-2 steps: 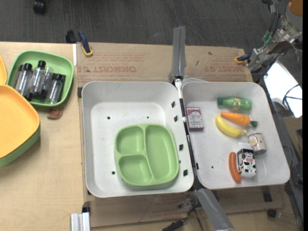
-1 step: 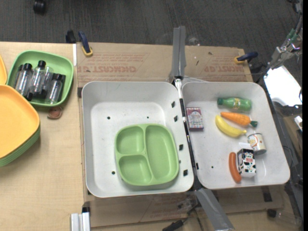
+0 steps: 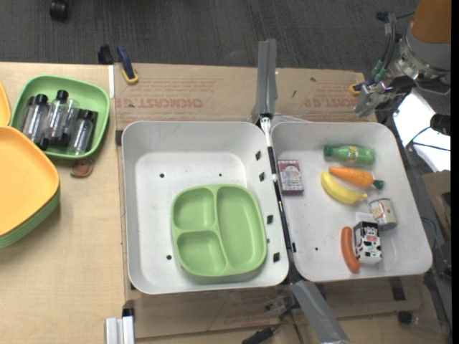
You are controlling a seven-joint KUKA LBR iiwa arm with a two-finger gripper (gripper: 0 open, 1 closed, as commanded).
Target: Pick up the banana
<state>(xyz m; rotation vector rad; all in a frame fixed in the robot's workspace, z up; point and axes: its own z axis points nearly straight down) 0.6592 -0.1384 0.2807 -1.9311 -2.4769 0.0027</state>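
your banana (image 3: 341, 189) lies in the right bin (image 3: 308, 253), touching the toy carrot (image 3: 353, 177); your gripper (image 3: 374, 92) hovers beyond the bin's far edge, grip state unclear.

You see two shallow white plastic bins (image 3: 143, 213), smooth, slightly satin. Green three-compartment plastic tray (image 3: 217, 229) in left bin, matt. Yellow plastic-looking banana (image 3: 340, 190) near right bin's far edge, smooth with soft sheen. Green plastic bottle (image 3: 349, 153) beside it, glossy. Bench top of brown cardboard (image 3: 193, 95), matt, printed. Stacked orange plastic plates (image 3: 25, 185) at bench's left edge, smooth.
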